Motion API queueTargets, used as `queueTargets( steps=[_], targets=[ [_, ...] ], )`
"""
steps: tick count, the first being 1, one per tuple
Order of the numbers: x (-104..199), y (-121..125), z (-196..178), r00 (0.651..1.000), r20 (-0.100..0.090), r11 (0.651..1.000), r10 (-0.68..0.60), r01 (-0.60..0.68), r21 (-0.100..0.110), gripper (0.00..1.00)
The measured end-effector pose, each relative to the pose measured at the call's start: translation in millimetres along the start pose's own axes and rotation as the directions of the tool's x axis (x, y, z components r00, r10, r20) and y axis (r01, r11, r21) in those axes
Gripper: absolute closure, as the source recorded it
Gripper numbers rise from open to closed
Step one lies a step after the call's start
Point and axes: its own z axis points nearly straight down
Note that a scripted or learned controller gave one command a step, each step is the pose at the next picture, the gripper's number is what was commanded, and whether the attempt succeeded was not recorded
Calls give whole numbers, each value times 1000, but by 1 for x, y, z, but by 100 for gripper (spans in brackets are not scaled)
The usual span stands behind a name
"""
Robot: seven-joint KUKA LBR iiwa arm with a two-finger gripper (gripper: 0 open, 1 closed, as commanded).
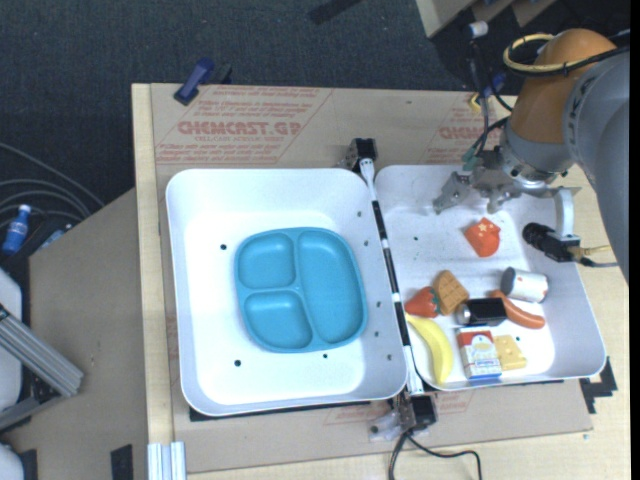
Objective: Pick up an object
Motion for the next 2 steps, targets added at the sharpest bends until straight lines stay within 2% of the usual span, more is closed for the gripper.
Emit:
queueTargets(
  steps=[1,2],
  targets=[
    [0,1,-11,1000,1,1000,-1,1,-2,100],
    [0,1,-10,1000,1,1000,0,0,-2,0]
  ],
)
